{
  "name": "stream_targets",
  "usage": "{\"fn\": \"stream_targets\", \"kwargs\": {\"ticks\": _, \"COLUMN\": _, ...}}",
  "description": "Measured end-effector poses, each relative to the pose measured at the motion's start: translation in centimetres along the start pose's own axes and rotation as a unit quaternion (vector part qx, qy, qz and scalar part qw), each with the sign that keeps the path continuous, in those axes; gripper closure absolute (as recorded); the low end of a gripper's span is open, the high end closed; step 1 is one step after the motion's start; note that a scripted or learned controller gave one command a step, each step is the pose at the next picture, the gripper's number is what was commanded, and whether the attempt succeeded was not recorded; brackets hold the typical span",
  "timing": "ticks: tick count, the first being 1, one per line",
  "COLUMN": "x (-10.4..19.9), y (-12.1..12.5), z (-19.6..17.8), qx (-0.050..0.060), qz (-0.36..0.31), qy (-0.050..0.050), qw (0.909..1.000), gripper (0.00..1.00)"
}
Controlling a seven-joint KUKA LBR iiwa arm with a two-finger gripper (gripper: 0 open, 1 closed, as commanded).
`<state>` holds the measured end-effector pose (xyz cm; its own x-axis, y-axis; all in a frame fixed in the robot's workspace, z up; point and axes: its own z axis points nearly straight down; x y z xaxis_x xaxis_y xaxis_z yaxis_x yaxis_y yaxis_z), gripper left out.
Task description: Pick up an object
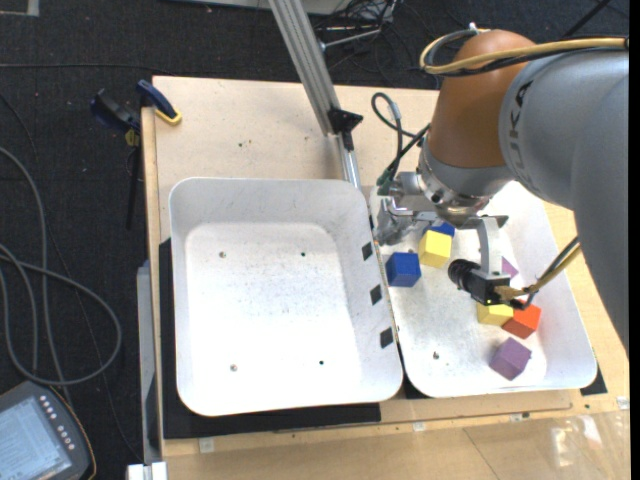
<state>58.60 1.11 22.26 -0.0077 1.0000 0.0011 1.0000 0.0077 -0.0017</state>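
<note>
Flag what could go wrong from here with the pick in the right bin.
1. The gripper sits right over the yellow block, with the blue block close beside it; a descent could nudge either one away rather than grasp it.
2. The yellow block near the lower right and the orange block touch, so a grab there may catch both or neither.
3. A cable hangs close over those blocks and could snag or drag them.
</note>
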Motion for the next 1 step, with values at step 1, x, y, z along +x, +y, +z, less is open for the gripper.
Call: {"fn": "stream_targets", "kwargs": {"ticks": 1, "x": 4.59, "y": 0.64, "z": -0.28, "qx": -0.001, "qz": 0.0, "qy": 0.0, "qw": 1.0, "gripper": 1.0}}
